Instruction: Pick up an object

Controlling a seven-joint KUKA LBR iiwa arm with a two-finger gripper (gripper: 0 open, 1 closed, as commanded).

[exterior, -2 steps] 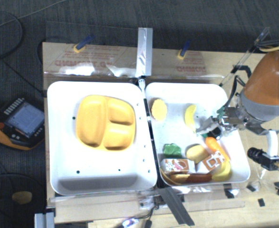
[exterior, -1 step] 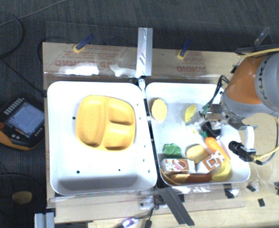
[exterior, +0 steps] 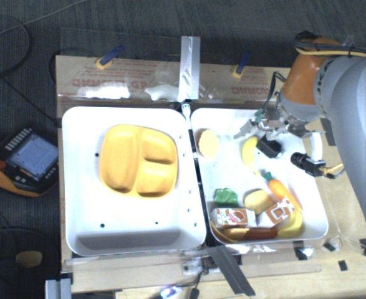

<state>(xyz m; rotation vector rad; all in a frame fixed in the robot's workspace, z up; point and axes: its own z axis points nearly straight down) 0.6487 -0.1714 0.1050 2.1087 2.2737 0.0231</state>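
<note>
A dark grey carpeted floor (exterior: pixel 170 11) is seen around a wooden bench (exterior: pixel 67 67), over which thin cables are trailed at the upper left. On the floor at the far left, a handheld control pendant (exterior: pixel 22 161) with a lit screen and an orange casing is laid. Two small blue clips (exterior: pixel 110 56) are fixed along the bench's back edge, with a metal strip (exterior: pixel 189 67) standing between the bins.

The left bin (exterior: pixel 77 223) is occupied by a yellow divided plate (exterior: pixel 139 161), set upside down near its middle. The right bin (exterior: pixel 313 223) is placed just beside it, the two rims touching along the centre. Within the right bin, a pale round disc (exterior: pixel 207 143) is found against the left wall. Lower down, a green toy vegetable (exterior: pixel 226 197) is placed, and beside it a pale yellow rounded piece (exterior: pixel 257 199). A small printed carton (exterior: pixel 231 217) is set on a brown curved dish (exterior: pixel 245 232) at the front edge. An orange carrot (exterior: pixel 277 187) is laid to the right, with a second carton (exterior: pixel 281 212) and a yellow banana-like piece (exterior: pixel 292 224) just beside it.

Near the bin's back, a yellow fruit (exterior: pixel 250 151) is seen directly under the gripper (exterior: pixel 267 136). It cannot be told from this angle whether the gripper is spread or pressed together. The arm (exterior: pixel 351 104), with its orange band (exterior: pixel 301 83), is reached in from the right.
</note>
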